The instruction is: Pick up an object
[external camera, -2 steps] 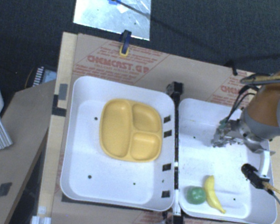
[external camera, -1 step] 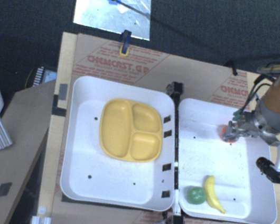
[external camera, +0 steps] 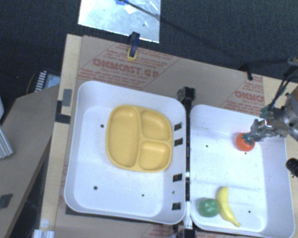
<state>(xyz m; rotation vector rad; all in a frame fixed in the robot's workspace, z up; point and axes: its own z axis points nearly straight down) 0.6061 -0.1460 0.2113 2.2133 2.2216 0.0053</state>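
Fingers (external camera: 259, 131) of the grey arm sit low at the far right of the right bin (external camera: 274, 183), right over the small orange-red object (external camera: 244, 141), which lies on the bin floor near the far wall; the tips look to reach its upper right edge, but whether they are spread or pressed together cannot be told at this size, and nothing shows the object lifted or pinched between them; the arm leans in from the right, likely so that the wrist comes down beside the far wall rather than onto it; that wall stands just beside the object and, in my judgement, leaves little room for one fingertip on the far side; the yellow banana (external camera: 227, 204) and the green round fruit (external camera: 208, 207) lie touching or nearly so at the near edge of the same bin, well apart from the object and not in the way; the left bin (external camera: 86, 133) carries a yellow divided plate (external camera: 138, 138), apart from all this; both bins rest on brown board on the table (external camera: 163, 69)
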